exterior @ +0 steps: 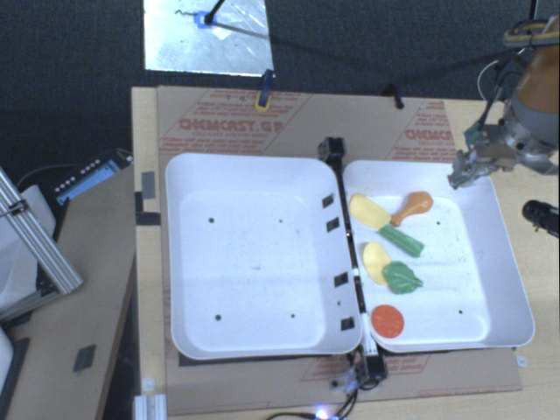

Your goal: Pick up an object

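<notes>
The right bin (499, 261) holds several small toy foods. An orange drumstick-shaped piece (413, 206) lies near its back, with a yellow oval piece (368, 211) to its left. A green stick-shaped piece (402, 240) sits below them, then a yellow piece (375, 259) with a green leafy piece (402, 277) against it. A red-orange round piece (388, 321) lies near the front left corner. My gripper (464, 175) hangs over the bin's back right corner, above and to the right of the drumstick, with nothing visibly in it.
The left bin (254, 252) stands beside the right one, joined by a black divider with clips (348, 252). A shiny metal sheet (208, 23) lies at the back left. A yellow and blue clamp (263, 97) sits on the cardboard at the bench's back edge.
</notes>
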Controlling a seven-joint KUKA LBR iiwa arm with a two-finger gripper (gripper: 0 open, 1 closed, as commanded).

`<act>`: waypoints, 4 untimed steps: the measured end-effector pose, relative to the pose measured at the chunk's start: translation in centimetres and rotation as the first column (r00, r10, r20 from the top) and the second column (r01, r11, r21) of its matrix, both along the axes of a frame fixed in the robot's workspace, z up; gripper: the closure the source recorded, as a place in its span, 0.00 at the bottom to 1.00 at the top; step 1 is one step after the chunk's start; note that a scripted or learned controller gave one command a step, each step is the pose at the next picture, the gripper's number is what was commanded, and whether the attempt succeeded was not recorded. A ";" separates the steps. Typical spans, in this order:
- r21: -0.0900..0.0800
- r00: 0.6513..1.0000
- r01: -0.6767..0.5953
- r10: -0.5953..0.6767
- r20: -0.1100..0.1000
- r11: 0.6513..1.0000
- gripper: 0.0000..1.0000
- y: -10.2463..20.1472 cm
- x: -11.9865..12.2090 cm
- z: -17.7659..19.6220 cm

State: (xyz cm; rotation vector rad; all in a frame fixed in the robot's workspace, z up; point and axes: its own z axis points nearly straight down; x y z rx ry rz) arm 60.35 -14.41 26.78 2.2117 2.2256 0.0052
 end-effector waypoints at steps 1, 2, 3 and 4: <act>-0.002 1.000 0.000 0.000 0.003 1.000 1.00 -2.4 6.8 -0.7; -0.002 1.000 -0.003 0.003 0.013 1.000 1.00 1.9 6.5 13.9; 0.001 1.000 -0.003 0.003 0.004 1.000 1.00 6.1 4.3 19.7; 0.001 1.000 -0.002 0.002 0.000 1.000 1.00 9.8 0.3 24.5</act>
